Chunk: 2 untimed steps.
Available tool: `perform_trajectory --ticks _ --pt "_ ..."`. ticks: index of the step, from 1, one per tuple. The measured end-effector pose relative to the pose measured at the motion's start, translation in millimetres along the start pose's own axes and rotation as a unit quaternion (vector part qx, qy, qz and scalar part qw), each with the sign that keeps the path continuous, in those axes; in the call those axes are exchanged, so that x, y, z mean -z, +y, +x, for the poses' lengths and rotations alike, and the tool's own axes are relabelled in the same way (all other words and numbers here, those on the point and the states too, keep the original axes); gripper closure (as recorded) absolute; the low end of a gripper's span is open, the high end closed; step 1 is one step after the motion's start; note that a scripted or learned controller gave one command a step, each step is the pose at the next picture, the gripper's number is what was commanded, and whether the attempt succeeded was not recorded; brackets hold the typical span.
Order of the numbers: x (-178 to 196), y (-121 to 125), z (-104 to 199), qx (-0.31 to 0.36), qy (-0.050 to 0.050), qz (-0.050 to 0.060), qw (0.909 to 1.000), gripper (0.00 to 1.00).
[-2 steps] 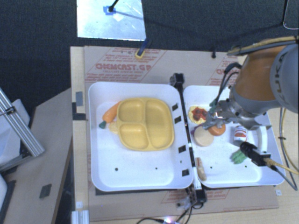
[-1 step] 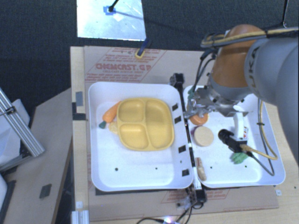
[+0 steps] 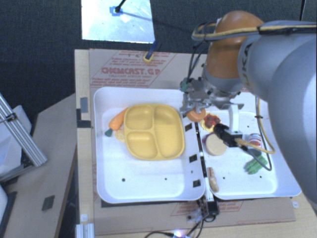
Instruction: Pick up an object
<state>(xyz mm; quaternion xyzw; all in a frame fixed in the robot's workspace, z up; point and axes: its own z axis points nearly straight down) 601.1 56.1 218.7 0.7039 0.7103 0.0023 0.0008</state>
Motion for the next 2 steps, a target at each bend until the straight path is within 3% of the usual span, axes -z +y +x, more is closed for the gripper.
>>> perform_trajectory --ticks 1,2 --pt "6.1 5.5 24.8 -0.001 0.0 0.001 1.0 1.0" --pt "10.2 6.7 19.5 -0.003 -0.001 0.001 1.0 1.0"
